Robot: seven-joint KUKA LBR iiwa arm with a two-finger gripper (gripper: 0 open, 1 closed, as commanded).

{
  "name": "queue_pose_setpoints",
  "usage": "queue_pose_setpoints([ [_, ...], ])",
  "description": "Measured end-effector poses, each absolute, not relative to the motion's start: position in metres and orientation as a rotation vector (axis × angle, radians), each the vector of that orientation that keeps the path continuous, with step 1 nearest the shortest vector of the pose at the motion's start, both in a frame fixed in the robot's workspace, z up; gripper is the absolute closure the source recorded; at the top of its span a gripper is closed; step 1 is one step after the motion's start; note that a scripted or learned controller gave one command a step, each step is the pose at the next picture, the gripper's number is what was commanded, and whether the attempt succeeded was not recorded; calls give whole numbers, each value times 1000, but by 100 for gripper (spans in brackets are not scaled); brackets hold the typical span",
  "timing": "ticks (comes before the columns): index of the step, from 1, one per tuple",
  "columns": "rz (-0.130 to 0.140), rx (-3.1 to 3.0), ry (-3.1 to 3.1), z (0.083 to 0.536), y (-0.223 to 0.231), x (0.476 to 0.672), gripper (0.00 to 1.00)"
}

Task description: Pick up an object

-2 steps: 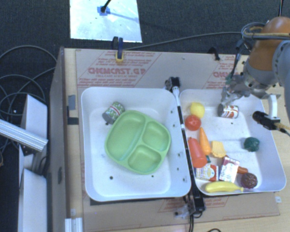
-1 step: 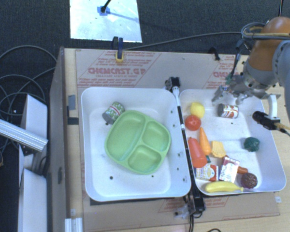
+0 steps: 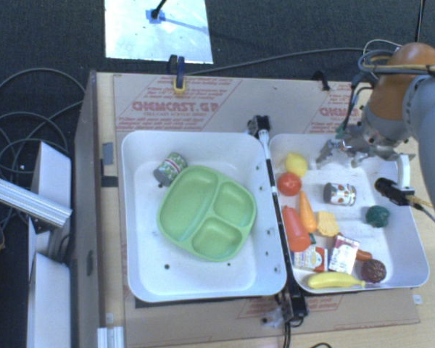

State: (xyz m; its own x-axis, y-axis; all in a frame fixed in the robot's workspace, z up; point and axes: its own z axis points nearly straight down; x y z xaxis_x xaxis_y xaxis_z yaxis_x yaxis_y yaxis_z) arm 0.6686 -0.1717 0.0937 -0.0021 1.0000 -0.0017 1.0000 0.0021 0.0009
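The right bin [image 3: 413,256] holds several toy foods: a yellow lemon [image 3: 296,164], a red tomato [image 3: 288,184], a small can [image 3: 339,193] on its side, a dark green lump [image 3: 378,215], an orange carrot [image 3: 307,211], a red pepper [image 3: 296,232], small cartons [image 3: 343,252], a dark red ball [image 3: 373,270] and a banana [image 3: 335,281]. My gripper [image 3: 359,152] hangs over the far part of this bin, above and right of the can and apart from it. Nothing shows in its grasp.
In the left bin [image 3: 141,267] lie a green divided plate [image 3: 206,212] and a tipped can [image 3: 170,169] at its far left. A divider rail [image 3: 272,194] runs between the bins. Cables and a clamp [image 3: 177,75] lie beyond the bins.
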Motion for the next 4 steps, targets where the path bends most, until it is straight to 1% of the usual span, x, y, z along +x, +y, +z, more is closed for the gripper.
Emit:
queue_pose_setpoints([
  [1, 1, 2219, 2223, 84, -157, 611, 0],
  [2, 4, 2216, 2222, 96, -157, 613, 100],
  [3, 4, 2216, 2222, 96, -157, 613, 0],
  [4, 6, 2213, 2226, 139, -90, 629, 0],
])
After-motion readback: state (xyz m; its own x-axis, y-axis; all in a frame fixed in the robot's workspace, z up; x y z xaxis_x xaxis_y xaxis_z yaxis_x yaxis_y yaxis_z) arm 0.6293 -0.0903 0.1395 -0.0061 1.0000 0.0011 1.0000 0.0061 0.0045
